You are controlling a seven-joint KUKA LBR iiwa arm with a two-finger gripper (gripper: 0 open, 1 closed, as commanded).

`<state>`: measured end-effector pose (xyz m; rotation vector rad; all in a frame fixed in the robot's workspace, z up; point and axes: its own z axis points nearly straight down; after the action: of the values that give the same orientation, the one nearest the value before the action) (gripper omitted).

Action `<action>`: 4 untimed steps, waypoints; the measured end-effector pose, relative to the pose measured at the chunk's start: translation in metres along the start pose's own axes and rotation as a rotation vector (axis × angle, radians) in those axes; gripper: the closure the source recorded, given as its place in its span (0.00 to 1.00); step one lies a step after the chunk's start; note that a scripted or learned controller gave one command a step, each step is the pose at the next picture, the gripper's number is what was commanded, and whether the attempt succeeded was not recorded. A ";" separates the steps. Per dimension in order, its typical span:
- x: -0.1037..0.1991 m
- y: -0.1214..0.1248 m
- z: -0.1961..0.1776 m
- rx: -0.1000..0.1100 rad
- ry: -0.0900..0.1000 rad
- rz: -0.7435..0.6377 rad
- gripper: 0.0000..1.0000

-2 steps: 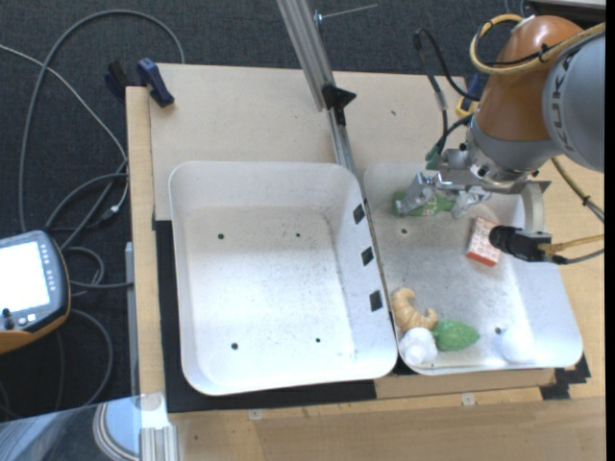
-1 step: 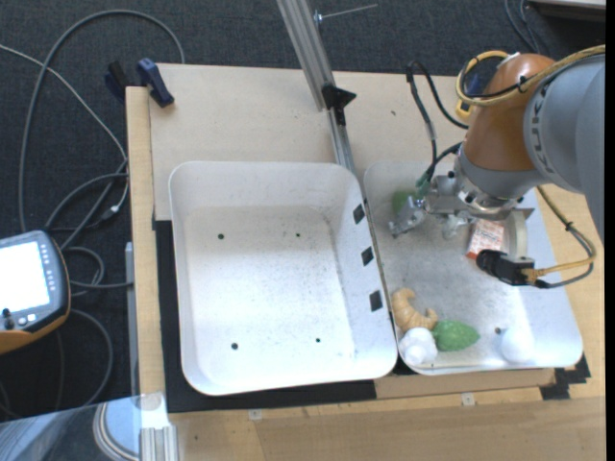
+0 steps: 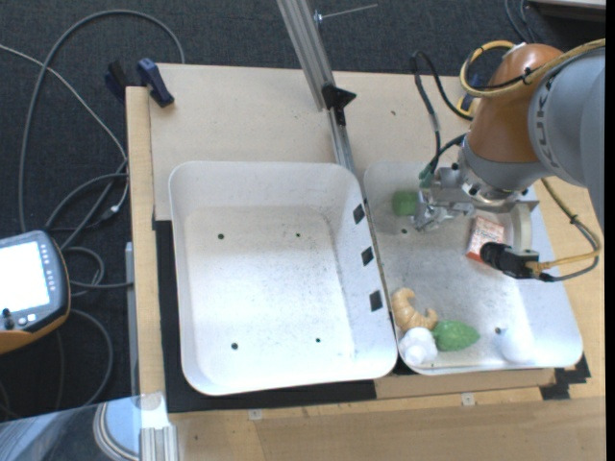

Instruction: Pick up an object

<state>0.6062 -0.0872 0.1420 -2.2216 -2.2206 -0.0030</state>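
My gripper (image 3: pixel 430 213) hangs low over the far part of the right bin (image 3: pixel 544 286), under the grey and orange wrist. A small green object (image 3: pixel 405 203) lies just to its left, close to it. A red and white packet (image 3: pixel 485 237) lies just to its right. Near the bin's front edge sit a tan lump (image 3: pixel 405 305), a white round object (image 3: pixel 418 346) and a green leafy object (image 3: pixel 455 334). A pale white object (image 3: pixel 516 346) rests in the front right corner. Nothing shows between the gripper and any object.
The left bin (image 3: pixel 192 257) stands beside the right one, with a dividing wall (image 3: pixel 370 267) between them. A metal pole (image 3: pixel 307 46) slants over the bench's back. A black part with a yellow cable (image 3: pixel 509 259) juts from the arm. A blue clamp (image 3: pixel 154 80) sits at the back left.
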 end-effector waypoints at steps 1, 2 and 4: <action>0.003 0.001 -0.065 -0.007 -0.003 -0.002 1.00; 0.003 0.002 -0.104 -0.005 -0.002 -0.002 1.00; 0.109 0.011 -0.102 -0.002 0.001 -0.008 1.00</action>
<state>0.6174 0.0213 0.2439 -2.2131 -2.2301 -0.0062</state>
